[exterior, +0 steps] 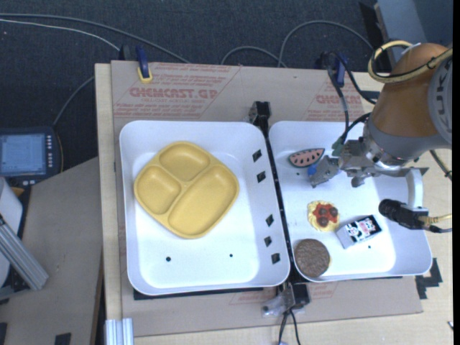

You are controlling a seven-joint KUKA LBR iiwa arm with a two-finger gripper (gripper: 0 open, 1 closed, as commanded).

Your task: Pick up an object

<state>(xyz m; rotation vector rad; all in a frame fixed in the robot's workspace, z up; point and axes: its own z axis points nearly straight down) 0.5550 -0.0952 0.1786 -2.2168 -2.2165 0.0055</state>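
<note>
Camera view | claw point(338, 178) apart | glossy yellow compartmented plate point(186, 189) | flat round brown disc point(312, 257)

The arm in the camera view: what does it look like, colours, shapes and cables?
The arm is thick, rounded and grey, with a broad orange band above the wrist. A yellow cable loops beside the band and a thin black cable runs nearby. The gripper is a compact metallic grey block with two short dark grey fingers.

You see a small screen point(25, 153) left of the brown board point(215, 85); grey cables point(65, 24) lie on the floor behind.
</note>
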